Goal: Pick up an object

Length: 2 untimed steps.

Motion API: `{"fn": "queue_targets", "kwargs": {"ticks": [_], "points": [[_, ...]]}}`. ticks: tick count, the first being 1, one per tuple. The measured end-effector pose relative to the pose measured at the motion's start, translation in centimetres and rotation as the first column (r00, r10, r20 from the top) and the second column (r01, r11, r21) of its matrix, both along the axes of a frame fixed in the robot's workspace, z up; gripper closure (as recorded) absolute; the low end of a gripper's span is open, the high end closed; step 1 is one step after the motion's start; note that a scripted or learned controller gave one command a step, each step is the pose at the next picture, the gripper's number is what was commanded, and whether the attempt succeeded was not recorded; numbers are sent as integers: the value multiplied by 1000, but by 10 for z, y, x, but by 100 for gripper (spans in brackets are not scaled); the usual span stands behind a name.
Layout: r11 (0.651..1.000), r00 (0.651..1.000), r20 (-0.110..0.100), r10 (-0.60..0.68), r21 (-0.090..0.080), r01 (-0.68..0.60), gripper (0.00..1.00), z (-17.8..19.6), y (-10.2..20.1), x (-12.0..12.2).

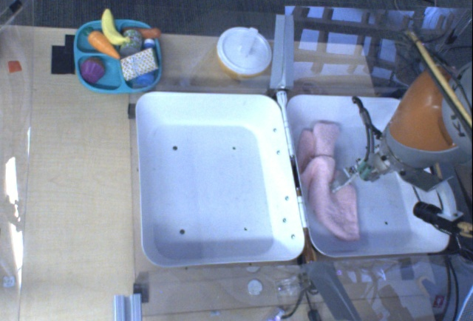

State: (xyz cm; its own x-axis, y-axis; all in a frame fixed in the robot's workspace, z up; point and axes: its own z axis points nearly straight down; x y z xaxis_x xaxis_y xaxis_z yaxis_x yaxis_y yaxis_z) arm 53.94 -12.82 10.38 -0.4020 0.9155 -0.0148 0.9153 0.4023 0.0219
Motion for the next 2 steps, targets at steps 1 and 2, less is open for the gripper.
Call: {"fn": "queue_targets", "kwargs": {"ticks": [1, 2], "points": [[976, 976, -19, 218, 3, -218, 0, 142, 33, 4], [910, 910, -16, 414, -2, -414, 0, -10, -8, 20]]}}
